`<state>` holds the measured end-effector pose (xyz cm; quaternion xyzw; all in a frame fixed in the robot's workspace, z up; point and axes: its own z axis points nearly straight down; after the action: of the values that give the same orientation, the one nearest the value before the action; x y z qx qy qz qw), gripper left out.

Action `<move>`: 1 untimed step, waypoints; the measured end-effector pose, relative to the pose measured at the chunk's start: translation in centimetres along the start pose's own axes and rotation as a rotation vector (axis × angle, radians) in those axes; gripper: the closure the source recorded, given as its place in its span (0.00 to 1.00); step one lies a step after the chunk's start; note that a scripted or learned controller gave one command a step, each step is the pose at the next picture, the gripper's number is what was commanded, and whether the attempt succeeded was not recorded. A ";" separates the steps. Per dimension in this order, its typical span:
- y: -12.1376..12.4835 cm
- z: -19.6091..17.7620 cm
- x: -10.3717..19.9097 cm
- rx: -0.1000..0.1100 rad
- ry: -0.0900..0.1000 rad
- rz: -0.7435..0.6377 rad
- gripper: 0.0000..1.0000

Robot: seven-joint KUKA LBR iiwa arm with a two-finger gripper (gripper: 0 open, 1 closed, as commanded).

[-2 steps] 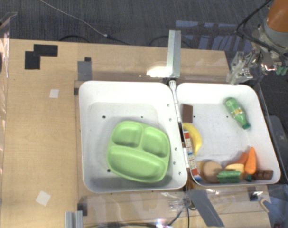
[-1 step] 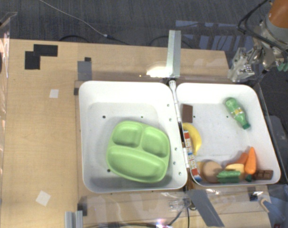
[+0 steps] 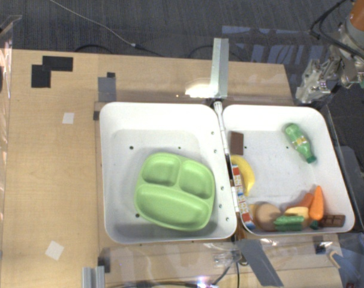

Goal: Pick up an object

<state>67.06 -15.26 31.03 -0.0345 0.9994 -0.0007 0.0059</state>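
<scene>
Camera view: green bottle (image 3: 300, 141) lies below jaws (image 3: 315, 83).

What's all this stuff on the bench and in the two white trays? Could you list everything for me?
bins: two, white, side by side on the bench
divided plate: one, light green, in the left bin
bottle: one, green, lying in the right bin near its far corner
banana: one, yellow, right bin by the dividing wall
carrot: one, orange, right bin near corner
brown block: one, right bin, just beyond the banana
other toy foods: a small heap, mixed colours, right bin near edge
bench: one, pale wood
arm: one, grey with orange, upper right
gripper: one, metallic, above the right bin's far corner
</scene>
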 end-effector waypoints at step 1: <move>-0.6 -0.2 0.0 0.000 0.000 0.077 1.00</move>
<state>67.07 -15.84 31.20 0.0038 1.0000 -0.0004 0.0060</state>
